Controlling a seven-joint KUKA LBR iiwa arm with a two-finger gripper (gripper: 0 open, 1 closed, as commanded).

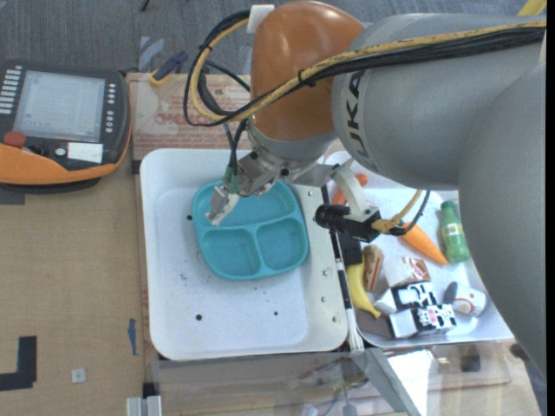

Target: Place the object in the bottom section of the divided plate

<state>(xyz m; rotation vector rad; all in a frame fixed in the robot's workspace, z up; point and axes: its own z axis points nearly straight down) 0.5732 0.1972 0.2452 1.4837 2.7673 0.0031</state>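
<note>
Gripper (222,199) sits over the upper-left compartment of the teal divided plate (260,248) in the left bin (165,258); can't tell what the claw is doing or whether it carries anything. Right bin (486,315) holds banana (357,291), carrot (422,242) and green bottle (452,230).

- A grey-screened teach pendant with an orange underside (61,124) lies well to the left of the claw (227,196), on the brown bench.
- A yellow banana (358,291) lies to the claw's lower right, in the right bin.
- An orange carrot (419,240) rests farther right.
- A green plastic bottle (452,229) stands just beyond the carrot.
- A black-and-white patterned box (421,308) sits near the right bin's front edge.
</note>
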